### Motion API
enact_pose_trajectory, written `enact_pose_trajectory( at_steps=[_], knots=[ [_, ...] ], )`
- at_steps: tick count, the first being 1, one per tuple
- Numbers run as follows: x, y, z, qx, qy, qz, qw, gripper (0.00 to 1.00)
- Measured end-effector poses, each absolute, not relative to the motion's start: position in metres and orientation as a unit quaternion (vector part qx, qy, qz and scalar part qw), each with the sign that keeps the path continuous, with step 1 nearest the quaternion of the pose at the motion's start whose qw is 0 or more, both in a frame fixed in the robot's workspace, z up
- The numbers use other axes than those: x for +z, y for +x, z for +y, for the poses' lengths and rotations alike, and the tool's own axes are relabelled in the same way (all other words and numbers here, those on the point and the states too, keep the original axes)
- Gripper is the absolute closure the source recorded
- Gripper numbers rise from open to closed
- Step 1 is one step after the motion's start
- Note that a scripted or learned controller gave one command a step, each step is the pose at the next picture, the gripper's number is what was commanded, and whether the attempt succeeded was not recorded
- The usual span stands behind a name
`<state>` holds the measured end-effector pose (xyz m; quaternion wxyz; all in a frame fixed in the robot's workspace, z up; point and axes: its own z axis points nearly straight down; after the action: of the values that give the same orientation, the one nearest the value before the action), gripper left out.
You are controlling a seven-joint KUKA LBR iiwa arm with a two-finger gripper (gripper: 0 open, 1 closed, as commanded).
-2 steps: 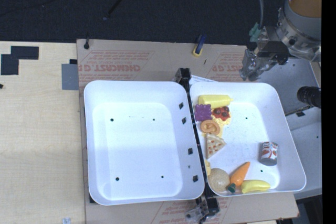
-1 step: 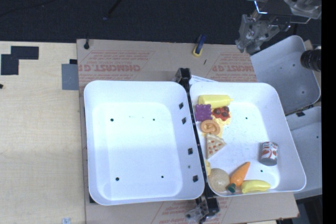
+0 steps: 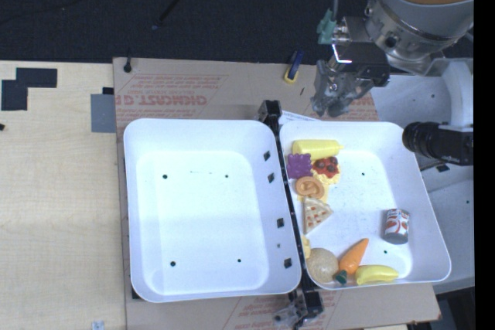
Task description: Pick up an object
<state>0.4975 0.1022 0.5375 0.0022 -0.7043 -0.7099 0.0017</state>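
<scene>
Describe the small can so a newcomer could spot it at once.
Start at the right bin, the one that holds the toy food. The can stands alone near its right wall, above the banana. It is the one silver cylinder, with a red-and-white label.

Glossy white plastic bins (image 3: pixel 371 137); matt cardboard underlay (image 3: pixel 201 89).

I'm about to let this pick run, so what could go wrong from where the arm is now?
1. The toys along the right bin's left wall are packed tight: grapes, pizza slice and pretzel touch, so a grasp may catch two or slip.
2. The gripper hangs above the bin's back rim and could clip it when it goes down.
3. The small can stands alone and may tip if nudged.
</scene>
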Motion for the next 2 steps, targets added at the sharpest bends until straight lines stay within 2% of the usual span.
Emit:
enact_pose_trajectory(
  at_steps=[1, 2],
  knots=[
    [0.536, 0.485, 0.252, 0.0015, -0.701, -0.713, 0.002, 1.00],
    [0.279, 0.473, 0.243, 0.0102, -0.707, -0.707, 0.003, 1.00]
  ],
)
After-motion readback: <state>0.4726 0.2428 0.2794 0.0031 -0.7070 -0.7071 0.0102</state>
